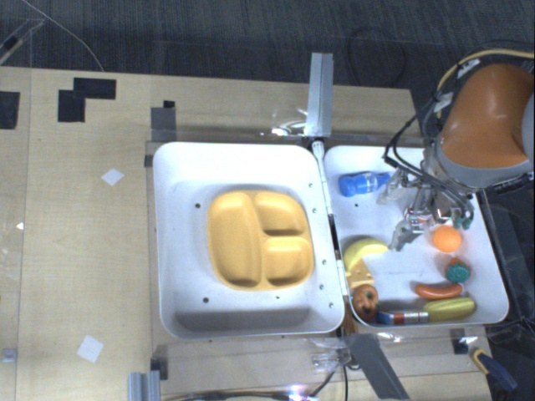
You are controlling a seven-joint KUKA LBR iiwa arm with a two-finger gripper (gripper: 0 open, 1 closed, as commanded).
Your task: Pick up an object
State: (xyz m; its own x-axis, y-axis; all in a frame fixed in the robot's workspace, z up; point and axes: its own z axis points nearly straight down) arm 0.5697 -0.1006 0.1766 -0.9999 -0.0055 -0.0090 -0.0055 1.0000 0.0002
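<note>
Two jaws part-open, gripping nothing | gripper point(422, 222) over right bin point(500, 297) | orange ball point(446, 239) just beside

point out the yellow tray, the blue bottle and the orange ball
yellow tray point(257, 239), camera view, on the ridge between its compartments
blue bottle point(363, 183), camera view, on the middle of its body
orange ball point(446, 240), camera view, on its top surface
</note>
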